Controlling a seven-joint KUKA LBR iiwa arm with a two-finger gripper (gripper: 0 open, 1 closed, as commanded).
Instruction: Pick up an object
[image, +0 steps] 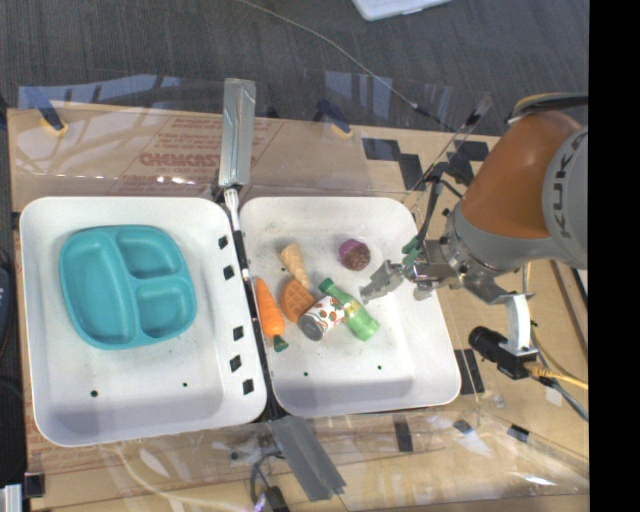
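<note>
Nothing is picked yet, as I read it: this is the approach step, with the choice of target open. The nearest candidate to my pincer (385, 280) is the green bottle (350, 310), lying tilted in the middle of the right bin (420, 385), its upper end just left of and below the grey fingertip. Touching its lower left side is a small can (318, 318) with a red and white label. Left of that lie an orange waffle-like piece (296, 298) and a pale cone (293, 262) above it, then a carrot (268, 312) along the bin's left wall. A dark purple ball (354, 254) sits apart, higher up, just left of the pincer.

The pincer hangs over the right part of that bin with nothing between its fingers; whether they are spread or pressed together, I cannot tell from this slant.

For the next move I judge 2 options: drop onto the purple ball, which stands free of the others, or go for the bottle, where I would need to line the fingers across its narrow body and keep clear of the can.

The left bin (40, 395) holds 1 thing, a teal tray (125, 285) with 3 compartments. Both bins sit side by side on the counter (150, 150).
</note>
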